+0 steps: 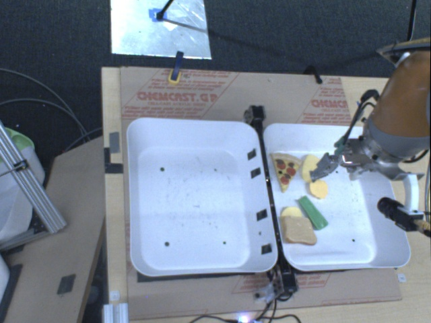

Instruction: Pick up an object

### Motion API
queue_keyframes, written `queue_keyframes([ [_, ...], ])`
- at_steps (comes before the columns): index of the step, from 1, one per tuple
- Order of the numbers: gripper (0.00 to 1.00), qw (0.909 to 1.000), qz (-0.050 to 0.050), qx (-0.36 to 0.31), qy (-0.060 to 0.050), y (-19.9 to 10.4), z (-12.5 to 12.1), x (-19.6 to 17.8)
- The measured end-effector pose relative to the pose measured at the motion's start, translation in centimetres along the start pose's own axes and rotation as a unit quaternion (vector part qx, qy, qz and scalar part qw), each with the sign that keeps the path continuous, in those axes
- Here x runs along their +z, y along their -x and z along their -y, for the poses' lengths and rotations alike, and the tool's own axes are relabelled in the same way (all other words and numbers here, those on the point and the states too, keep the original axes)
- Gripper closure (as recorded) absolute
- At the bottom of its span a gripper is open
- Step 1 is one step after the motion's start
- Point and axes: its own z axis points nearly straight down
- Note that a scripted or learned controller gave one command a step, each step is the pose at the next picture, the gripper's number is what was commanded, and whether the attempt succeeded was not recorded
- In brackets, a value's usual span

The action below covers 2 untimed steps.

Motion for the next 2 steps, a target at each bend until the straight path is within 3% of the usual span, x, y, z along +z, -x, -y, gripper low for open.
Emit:
queue_keyframes([
  [1, 0.00, 1.0000, 0.000, 0.003, -0.003, 2.1, 4.0, 13.9],
  [2, 0.00, 1.0000, 0.000, -0.004, 0.004, -2.1, -5.3, 13.2],
])
